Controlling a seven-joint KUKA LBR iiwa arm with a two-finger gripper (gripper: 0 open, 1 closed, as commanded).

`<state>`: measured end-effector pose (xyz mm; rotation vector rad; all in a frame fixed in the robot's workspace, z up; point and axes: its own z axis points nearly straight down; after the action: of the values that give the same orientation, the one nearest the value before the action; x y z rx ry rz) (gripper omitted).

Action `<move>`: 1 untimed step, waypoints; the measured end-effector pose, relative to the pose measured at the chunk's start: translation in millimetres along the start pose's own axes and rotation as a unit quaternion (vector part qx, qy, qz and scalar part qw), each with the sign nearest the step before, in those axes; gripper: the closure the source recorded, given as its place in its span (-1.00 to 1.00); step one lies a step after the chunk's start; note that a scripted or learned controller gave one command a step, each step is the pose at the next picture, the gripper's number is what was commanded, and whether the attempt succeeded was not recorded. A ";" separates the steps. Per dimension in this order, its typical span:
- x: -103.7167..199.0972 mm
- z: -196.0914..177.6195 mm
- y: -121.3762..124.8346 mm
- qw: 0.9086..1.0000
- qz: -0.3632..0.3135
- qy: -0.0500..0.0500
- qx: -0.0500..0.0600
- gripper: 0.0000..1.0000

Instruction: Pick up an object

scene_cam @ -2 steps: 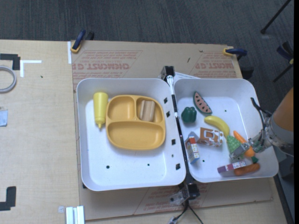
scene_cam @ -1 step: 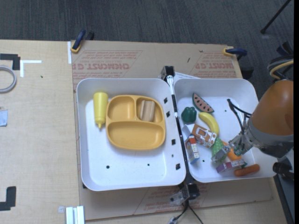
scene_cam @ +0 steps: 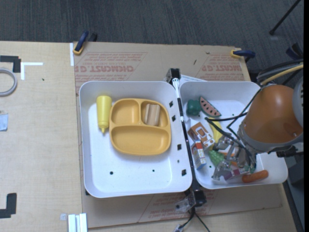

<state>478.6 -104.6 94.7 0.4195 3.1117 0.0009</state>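
Even bright light, soft shadows, slight blur.

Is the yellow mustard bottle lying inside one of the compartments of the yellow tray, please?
No, the mustard bottle lies on the left bin's floor, beside the yellow tray's left rim.

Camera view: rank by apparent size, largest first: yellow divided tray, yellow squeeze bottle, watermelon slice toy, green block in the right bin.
1. Yellow divided tray, by far the largest.
2. Yellow squeeze bottle.
3. Watermelon slice toy.
4. Green block, close to the slice in apparent size, so the last two are uncertain.
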 end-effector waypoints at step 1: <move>-1.8 -9.9 0.2 1.000 0.003 -0.002 -0.001 1.00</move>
<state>480.4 -104.9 104.7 0.4273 3.1066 0.0023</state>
